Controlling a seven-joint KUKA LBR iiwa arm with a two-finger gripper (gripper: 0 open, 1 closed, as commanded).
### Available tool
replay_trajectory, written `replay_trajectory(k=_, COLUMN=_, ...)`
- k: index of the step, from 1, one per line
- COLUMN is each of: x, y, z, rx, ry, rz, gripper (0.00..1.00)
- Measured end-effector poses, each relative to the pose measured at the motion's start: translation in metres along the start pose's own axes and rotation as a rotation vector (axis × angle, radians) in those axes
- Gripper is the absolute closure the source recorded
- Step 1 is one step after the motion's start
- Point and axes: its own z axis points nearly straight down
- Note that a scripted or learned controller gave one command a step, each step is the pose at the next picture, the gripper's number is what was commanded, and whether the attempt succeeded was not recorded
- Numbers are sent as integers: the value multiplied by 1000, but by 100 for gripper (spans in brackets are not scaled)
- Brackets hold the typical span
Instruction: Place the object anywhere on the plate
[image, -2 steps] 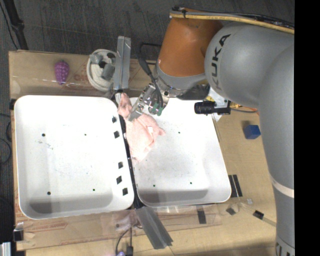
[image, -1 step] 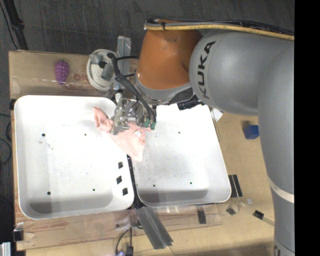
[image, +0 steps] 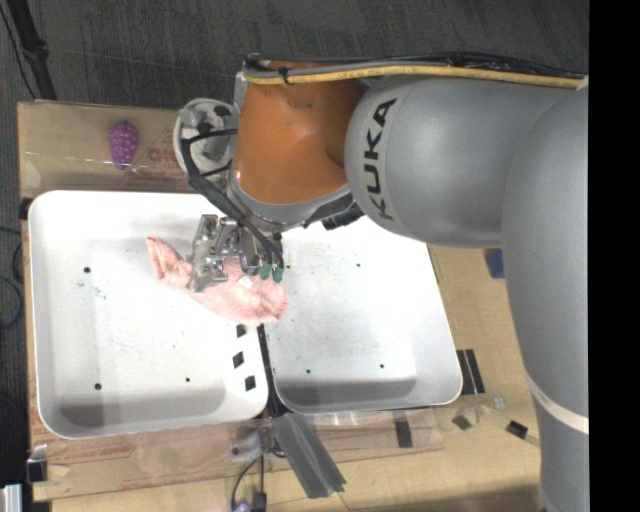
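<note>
A pink, floppy, cloth-like object (image: 250, 298) lies across the upper right part of the left bin (image: 70, 330). It stretches from about the bin's middle to the rim shared with the right bin. My gripper (image: 212, 262) is directly over the middle of this pink object, touching or very close to it. The metal gripper body hides the part of the object beneath it. The orange band and the grey arm reach in from the right, above the gripper.
The right bin (image: 400, 340) sits beside the left one, its upper part covered by the arm. A small purple grape-like item (image: 123, 143) lies on the bench beyond the left bin's far rim. Black tape marks sit on the shared rim.
</note>
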Motion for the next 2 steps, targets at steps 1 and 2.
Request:
replay_trajectory(k=1, x=16, y=50, z=0, rx=1, ry=1, rz=-5, gripper=100)
replay_trajectory(k=2, x=15, y=49, z=0, rx=1, ry=0, rz=-4, gripper=0)
